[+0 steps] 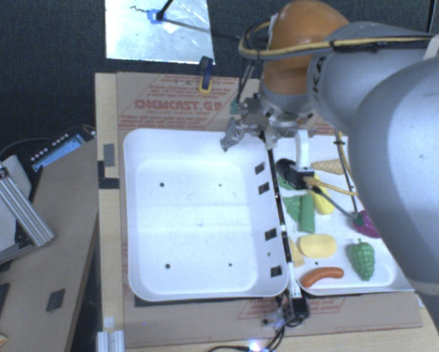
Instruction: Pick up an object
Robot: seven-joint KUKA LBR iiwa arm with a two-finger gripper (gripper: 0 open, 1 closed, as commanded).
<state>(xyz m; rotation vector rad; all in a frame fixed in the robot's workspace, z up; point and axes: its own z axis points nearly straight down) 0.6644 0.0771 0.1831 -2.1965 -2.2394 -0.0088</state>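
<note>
Sausage [322, 275] lies clear at the near end of the right bin [366, 284], while the gripper [234, 132], open or shut we cannot tell, hangs over the left bin's [197, 218] far rim, so we should swing right and descend squarely over it.

the arm [396, 123] is smooth, rounded grey, with a glossy orange band [300, 28] above the wrist. a yellow-and-black cable [337, 44] loops across it. the gripper [238, 132] is bare grey metal.
</note>
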